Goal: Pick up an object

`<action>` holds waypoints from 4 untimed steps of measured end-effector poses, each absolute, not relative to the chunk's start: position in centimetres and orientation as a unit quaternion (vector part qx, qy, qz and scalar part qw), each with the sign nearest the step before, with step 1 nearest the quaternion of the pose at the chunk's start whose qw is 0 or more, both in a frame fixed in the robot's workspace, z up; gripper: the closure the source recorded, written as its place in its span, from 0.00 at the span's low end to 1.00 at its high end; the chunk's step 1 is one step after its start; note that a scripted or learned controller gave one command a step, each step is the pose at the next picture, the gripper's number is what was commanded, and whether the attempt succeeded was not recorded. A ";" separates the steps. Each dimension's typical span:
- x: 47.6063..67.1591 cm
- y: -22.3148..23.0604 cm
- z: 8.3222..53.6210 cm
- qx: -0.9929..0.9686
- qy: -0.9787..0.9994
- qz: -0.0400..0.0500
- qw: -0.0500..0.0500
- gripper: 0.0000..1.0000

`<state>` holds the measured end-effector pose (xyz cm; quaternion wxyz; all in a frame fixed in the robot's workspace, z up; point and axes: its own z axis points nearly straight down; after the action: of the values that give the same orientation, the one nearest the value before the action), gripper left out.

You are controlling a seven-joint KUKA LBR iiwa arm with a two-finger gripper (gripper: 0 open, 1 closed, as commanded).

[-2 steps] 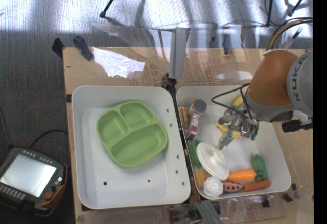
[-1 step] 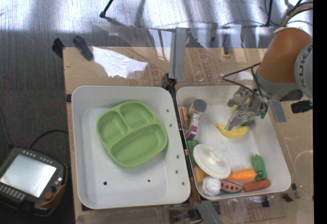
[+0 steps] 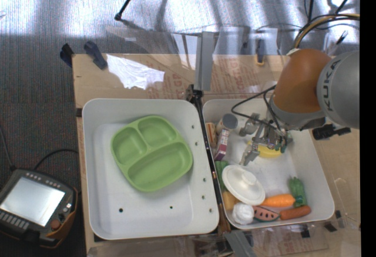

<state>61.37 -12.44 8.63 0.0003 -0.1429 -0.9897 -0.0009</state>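
Banana [image 3: 269,152] is what we're looking at: a yellow toy one, curved, lying near the back of the right bin [image 3: 320,176], and the claw [image 3: 258,147] sits right over its left end. We see the metal fingers pointing down at it, but we can't tell if they're spread or closed, or if they're actually touching the fruit.

Other stuff in that bin: a white round plate [image 3: 243,185] near the middle, an orange carrot [image 3: 278,200], a watermelon slice [image 3: 265,213], a sausage [image 3: 295,212] along the front, and something green [image 3: 297,190] by the right wall.

The left bin [image 3: 106,215] has a green divided plate [image 3: 152,153], lying flat and a bit skewed. Both bins sit side by side on the table [image 3: 88,77].
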 end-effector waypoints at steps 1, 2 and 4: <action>61.5 -12.4 9.7 -0.142 -0.990 -0.001 -0.001 1.00; 61.5 -12.4 9.6 -0.142 -0.990 -0.001 -0.001 0.00; 63.2 -17.5 9.8 -0.115 -0.993 -0.001 -0.003 1.00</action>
<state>63.24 -17.53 9.84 -0.0034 -0.1153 -0.9933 -0.0007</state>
